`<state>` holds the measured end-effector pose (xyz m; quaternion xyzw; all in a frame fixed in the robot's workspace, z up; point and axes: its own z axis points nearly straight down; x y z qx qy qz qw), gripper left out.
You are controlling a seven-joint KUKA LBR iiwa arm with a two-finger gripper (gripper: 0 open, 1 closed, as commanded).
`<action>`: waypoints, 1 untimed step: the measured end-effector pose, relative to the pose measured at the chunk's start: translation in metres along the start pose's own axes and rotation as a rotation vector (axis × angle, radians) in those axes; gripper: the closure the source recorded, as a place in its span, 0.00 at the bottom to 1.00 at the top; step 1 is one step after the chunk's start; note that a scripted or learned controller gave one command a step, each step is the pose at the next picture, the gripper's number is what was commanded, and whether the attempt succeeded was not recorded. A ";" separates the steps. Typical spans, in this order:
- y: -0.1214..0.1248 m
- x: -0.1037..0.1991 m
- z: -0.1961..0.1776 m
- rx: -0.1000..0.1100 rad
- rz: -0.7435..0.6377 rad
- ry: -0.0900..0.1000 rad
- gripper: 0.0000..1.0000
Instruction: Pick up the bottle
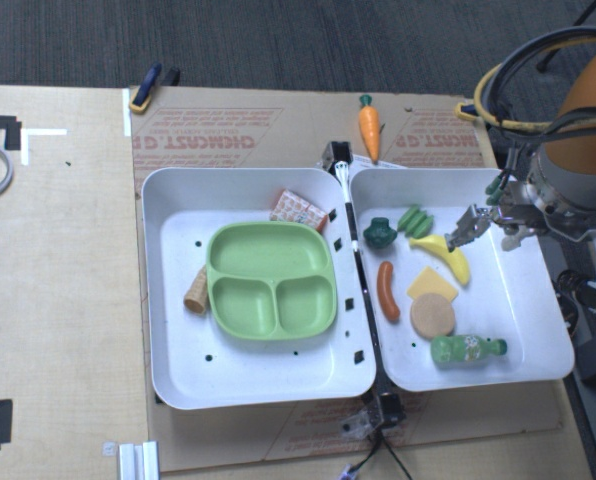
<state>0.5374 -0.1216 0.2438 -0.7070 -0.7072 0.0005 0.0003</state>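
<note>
On the bench sat two shallow white bins, the left bin (168, 298) and the right bin (538, 328) touching along their inner walls. From the right the grey arm (578, 158) reached in, its orange band showing above the wrist. Filling much of the left bin was a green divided plate (273, 280), with a small patterned packet (298, 208) at its far edge and a tan cork-like piece (197, 290) just beside it on the left.

Over the far right part of the right bin hung the gripper (468, 230), close above the banana (448, 254). Its fingers were too small and dark against the clutter for me to say whether they stood apart or together, and nothing showed between them.

The bottle (466, 349), green with a pale label, lay on its side at the near edge of the right bin, well apart from the gripper. Between them lay a cheese wedge (433, 285), a round biscuit (433, 316) and a sausage (387, 290). By my reckoning the pick had not yet been made: the approach, closing and lift all remained.
</note>
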 end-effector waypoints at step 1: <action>0.000 0.000 -0.009 0.000 0.001 -0.001 1.00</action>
